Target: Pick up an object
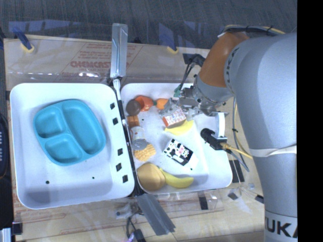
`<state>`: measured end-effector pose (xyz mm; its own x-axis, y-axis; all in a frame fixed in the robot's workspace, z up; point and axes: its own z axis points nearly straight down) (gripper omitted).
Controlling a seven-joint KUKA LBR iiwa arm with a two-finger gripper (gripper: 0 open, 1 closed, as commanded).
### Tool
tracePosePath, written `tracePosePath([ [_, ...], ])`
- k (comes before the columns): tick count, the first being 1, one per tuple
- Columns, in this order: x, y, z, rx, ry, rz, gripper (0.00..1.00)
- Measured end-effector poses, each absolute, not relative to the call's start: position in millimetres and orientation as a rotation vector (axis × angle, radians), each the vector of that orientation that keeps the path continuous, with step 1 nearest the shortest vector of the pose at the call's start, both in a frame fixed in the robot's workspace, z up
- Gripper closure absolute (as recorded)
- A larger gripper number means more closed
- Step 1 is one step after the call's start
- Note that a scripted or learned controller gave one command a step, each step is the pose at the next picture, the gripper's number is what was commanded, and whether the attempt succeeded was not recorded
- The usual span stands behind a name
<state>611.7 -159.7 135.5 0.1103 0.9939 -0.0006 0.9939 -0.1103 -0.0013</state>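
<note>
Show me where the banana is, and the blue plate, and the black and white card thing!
banana [179,181], camera view, middle of its yellow body.
blue plate [96,135], camera view, its right rim.
black and white card [178,152], camera view, middle of its patterned face.

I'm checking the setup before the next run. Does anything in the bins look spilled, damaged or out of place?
Nothing stands out. The blue divided plate lies flat in the left bin. In the right bin, the banana, black-and-white patterned card and small food items lie loose but intact, with no spill visible.
</note>
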Motion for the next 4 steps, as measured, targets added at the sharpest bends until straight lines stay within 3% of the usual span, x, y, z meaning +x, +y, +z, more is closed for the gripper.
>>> tracePosePath([
  [1, 655.3, -108, 100, -2.357, -2.095, -0.009, 0.0],
  [2, 655.6, -108, 112, -2.35, -2.104, -0.006, 1.0],
  [3, 655.1, -107, 111, -2.348, -2.104, -0.003, 0.0],
  [4, 618.2, -77, 220, -2.581, -1.797, -0.006, 0.0],
])
